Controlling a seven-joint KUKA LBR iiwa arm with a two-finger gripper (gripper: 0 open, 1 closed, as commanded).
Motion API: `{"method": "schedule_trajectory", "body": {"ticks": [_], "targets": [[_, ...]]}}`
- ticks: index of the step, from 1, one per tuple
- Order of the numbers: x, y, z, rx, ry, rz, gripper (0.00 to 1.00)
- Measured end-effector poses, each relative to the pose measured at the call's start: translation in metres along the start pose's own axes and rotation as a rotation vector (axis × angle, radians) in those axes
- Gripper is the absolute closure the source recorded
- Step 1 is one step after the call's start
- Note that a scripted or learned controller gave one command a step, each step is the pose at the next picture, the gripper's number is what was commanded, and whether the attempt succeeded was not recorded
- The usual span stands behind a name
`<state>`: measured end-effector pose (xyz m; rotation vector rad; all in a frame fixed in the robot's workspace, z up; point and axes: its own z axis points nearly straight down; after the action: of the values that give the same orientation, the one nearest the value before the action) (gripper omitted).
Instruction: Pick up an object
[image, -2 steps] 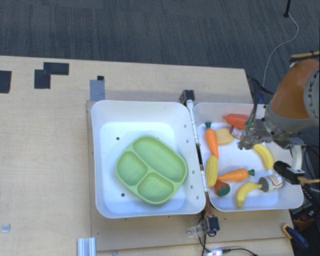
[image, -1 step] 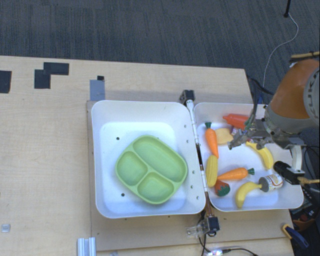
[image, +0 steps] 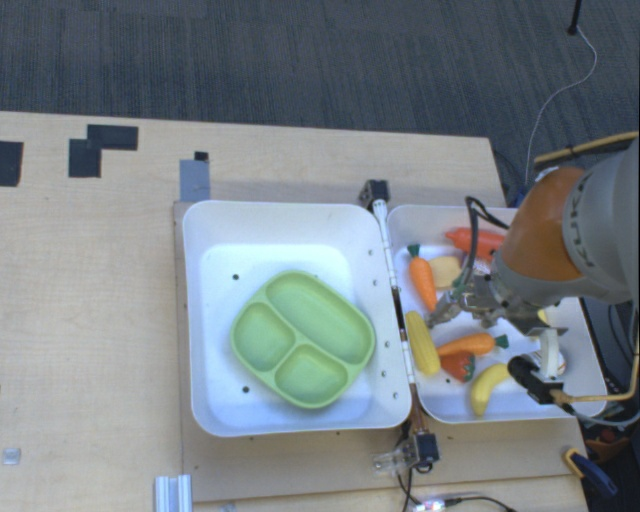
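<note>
Several toy foods lie in the right bin (image: 600, 395): an upright carrot (image: 423, 283), a corn cob (image: 422, 343), a banana (image: 487, 387). The gripper (image: 452, 305) hovers low between carrot and corn, in the approach step; whether it is released or clenched I cannot tell (nothing visibly grasped). Next, it likely must settle on one piece.

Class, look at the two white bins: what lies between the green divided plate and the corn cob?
In the camera view, the bins' two adjoining white walls lie between the green plate and the corn cob; nothing else sits there.
</note>
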<state>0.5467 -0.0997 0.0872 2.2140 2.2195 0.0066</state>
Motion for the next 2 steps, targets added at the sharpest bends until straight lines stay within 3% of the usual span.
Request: {"method": "schedule_trajectory", "body": {"ticks": [1, 2], "targets": [[0.0, 0.002, -0.012, -0.006, -0.001, -0.002, 1.0], [-0.069, 0.066, -0.003, 0.004, 0.001, -0.001, 1.0]]}}
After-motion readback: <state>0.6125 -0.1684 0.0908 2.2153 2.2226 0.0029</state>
